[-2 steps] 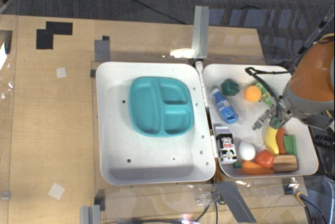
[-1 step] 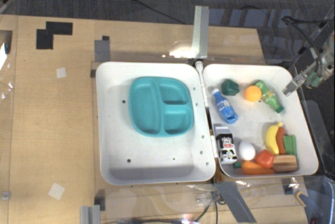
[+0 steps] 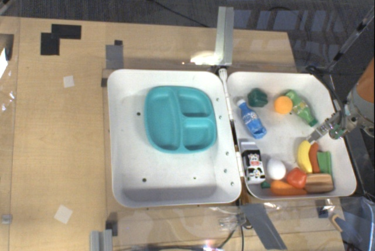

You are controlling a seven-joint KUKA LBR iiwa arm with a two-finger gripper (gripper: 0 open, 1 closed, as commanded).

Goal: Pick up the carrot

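Carrot [image 3: 285, 187] lies at the near edge of the right bin [image 3: 328, 90], below and to the left of my tool [image 3: 326, 129], well apart from it. It rests flat, orange, touching a red piece [image 3: 296, 176] above it and a wooden block [image 3: 319, 183] on its right. Between my tool and the carrot sit a yellow banana [image 3: 303, 155] and a small green block [image 3: 324, 161]. My tool hangs over the right side of that bin, just above the banana's upper end, holding nothing; I cannot tell how it is set. Farther left of the carrot are a white egg [image 3: 276, 170] and a small carton [image 3: 253, 165]. A teal divided plate [image 3: 180, 118] lies in the left bin [image 3: 126, 144].
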